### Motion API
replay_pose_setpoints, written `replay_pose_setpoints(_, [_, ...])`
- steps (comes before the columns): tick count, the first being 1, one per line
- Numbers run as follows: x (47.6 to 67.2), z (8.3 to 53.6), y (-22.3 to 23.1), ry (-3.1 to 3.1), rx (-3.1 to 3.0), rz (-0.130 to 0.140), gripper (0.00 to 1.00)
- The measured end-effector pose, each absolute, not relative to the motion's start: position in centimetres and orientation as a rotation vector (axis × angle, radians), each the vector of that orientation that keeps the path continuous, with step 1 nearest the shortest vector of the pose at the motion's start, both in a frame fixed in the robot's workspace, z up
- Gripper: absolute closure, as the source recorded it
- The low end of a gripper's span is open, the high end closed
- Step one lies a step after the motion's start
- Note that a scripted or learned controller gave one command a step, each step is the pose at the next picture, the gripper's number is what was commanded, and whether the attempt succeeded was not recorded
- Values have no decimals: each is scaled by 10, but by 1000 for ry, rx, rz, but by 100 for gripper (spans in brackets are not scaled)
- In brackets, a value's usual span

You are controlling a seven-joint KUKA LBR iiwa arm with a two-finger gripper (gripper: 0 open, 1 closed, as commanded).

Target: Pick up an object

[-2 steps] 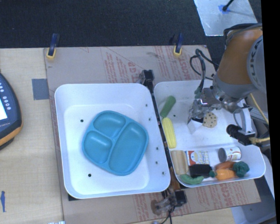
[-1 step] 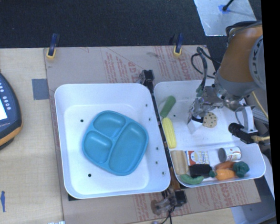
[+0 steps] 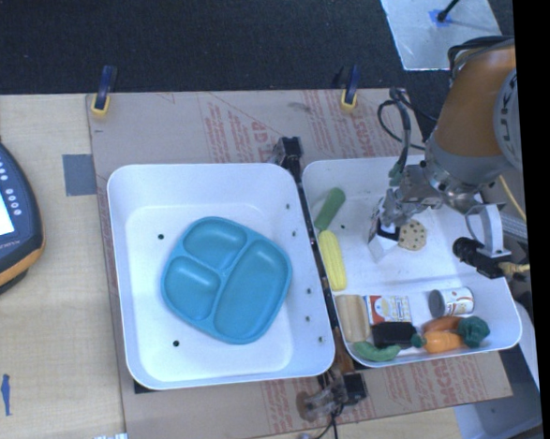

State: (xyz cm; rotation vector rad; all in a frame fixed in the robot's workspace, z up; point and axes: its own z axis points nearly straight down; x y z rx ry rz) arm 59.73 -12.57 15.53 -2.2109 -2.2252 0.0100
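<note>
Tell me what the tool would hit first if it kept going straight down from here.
Probably the bare white floor of the right bin, between the round tan holed cracker and the yellow corn cob. The tool hangs there; depth is unclear.

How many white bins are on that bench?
2. The left bin holds a blue divided plate; the right bin holds the small items, with the gripper over it.
</note>
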Motion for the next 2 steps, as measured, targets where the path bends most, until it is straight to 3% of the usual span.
replay_pose_setpoints(1, [565, 122, -129, -2236, -2221, -9, 100])
replay_pose_setpoints(2, [565, 132, -130, -2239, -2219, -7, 100])
